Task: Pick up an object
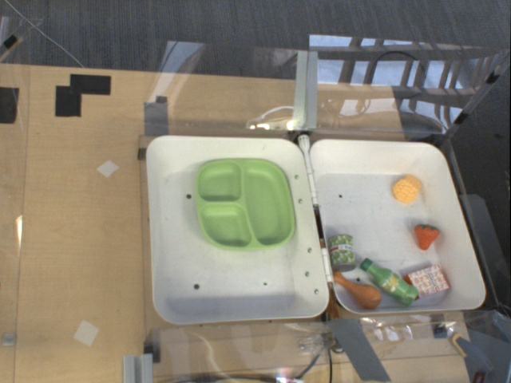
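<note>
Since the small stuff crowds the lower right corner of the frame, a grab there looks risky:
Risk: bottle [389, 282], drumstick [358, 290], can [342, 250] & packet [428, 279] sit close; claw could nudge one, miss.
Easier picks: strawberry [425, 235], yellow ball [407, 188], apart, right side.
Left bin [172, 214]: green tray [243, 203], centre.
Right bin [359, 166]: all six items.
Claw: can't tell its state.

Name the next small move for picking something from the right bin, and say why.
Probably bring the arm in over the yellow ball. It lies alone in the right bin, apart from the strawberry, while the bottle, drumstick and can crowd one corner.
</note>
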Controlling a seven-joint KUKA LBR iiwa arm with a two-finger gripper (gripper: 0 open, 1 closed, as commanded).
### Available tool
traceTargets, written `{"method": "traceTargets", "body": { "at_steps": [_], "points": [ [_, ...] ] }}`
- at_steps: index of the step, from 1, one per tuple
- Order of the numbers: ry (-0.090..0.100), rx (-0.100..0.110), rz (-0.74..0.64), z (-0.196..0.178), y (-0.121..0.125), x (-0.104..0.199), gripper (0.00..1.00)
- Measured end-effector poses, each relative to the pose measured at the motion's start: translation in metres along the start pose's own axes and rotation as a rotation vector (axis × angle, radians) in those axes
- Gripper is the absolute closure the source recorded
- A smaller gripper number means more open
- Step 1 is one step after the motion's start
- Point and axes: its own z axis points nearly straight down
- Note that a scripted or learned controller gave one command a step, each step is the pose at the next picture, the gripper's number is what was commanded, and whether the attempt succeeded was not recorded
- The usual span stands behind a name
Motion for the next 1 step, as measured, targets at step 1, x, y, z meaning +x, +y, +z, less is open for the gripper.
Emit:
{"method": "traceTargets", "body": {
  "at_steps": [1],
  "points": [
    [0.0,-0.002,-0.011,-0.0106,0.0,0.0016,1.0]
  ]
}}
